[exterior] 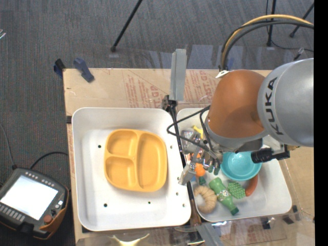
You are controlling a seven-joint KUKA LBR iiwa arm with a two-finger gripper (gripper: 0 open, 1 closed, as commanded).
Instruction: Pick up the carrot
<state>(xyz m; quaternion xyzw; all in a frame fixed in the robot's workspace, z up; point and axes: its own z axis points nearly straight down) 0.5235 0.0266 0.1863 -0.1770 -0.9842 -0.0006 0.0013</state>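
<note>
Carrot (199, 170) short, orange, long axis unclear

The arm (256, 111) covers much of the right bin (277, 201) and the top of the teal bowl (240, 166), the gripper (197, 164) is too cluttered to read, a small orange piece (199, 170) beside it cannot be identified, and the pendant (31, 201) is cut off at the left edge.

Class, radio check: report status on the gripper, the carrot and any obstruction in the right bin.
Two-finger gripper low at right white bin's left edge, finger state unclear. Small orange carrot right at its tip, grasp unconfirmed. Teal bowl and green plastic bottle crowd close.
</note>
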